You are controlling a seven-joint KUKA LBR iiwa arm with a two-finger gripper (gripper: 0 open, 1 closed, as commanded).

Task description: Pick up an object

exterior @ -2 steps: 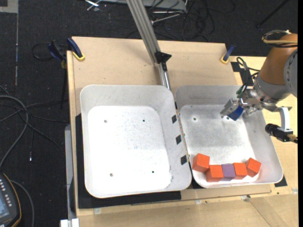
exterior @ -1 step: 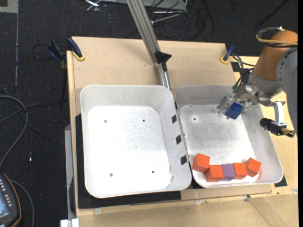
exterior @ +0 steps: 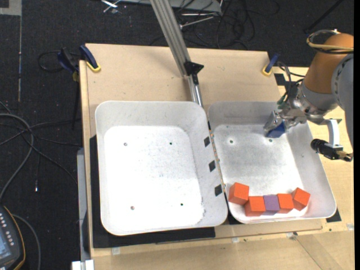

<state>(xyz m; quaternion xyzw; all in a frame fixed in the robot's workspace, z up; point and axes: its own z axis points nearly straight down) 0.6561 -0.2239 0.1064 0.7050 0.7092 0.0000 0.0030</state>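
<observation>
Arm (exterior: 329, 75) comes in from 3 o'clock, gripper (exterior: 277, 127) low over the right bin (exterior: 264, 162), at about 1 o'clock in that bin. There's a small blue bit at the tip, but I can't tell if it's a held object or part of the tool, and can't tell how wide the gripper is set.

The pickable stuff is well apart from it: blocks (exterior: 269, 200) in a row along the bin's 6 o'clock wall, four orange plus one purple (exterior: 271, 203), touching each other. My guess is they slid there because the bin floor slopes to that edge. Packed tight against the wall, so probably an awkward grasp.

Left bin (exterior: 149, 162) is just beside the right one.
</observation>
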